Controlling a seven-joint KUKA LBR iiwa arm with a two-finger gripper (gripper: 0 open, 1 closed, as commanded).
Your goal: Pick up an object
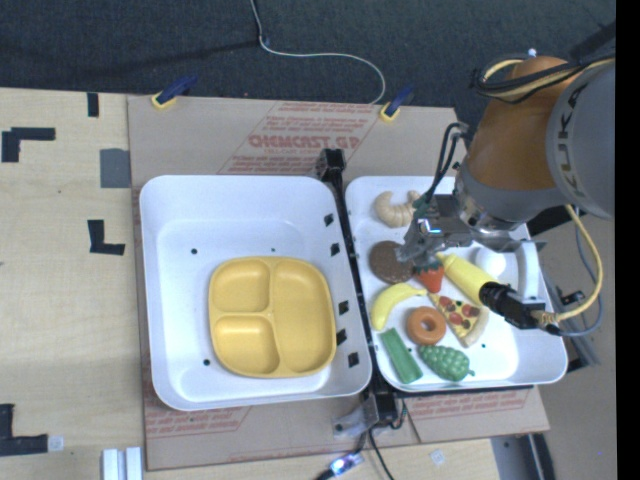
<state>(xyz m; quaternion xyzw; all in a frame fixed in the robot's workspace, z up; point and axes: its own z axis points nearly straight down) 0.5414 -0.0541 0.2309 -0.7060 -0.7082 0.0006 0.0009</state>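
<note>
My gripper (422, 248) hangs low over the middle of the right bin (535, 368), reaching in from the right. It is right above a brown round patty (383, 262) and a small red piece (432, 279). Around them lie a banana (392, 301), a donut (427, 325), a pizza slice (461, 315), a yellow corn cob (468, 271), a green cucumber (400, 356), a bumpy green vegetable (446, 362) and a beige piece (392, 206) at the bin's far end. The arm hides part of the bin's right side.
The left bin (170, 228) holds a yellow divided plate (270, 315). A black divider strip (345, 258) runs between the bins. A cable with a black plug (505, 306) hangs from the arm over the right bin.
</note>
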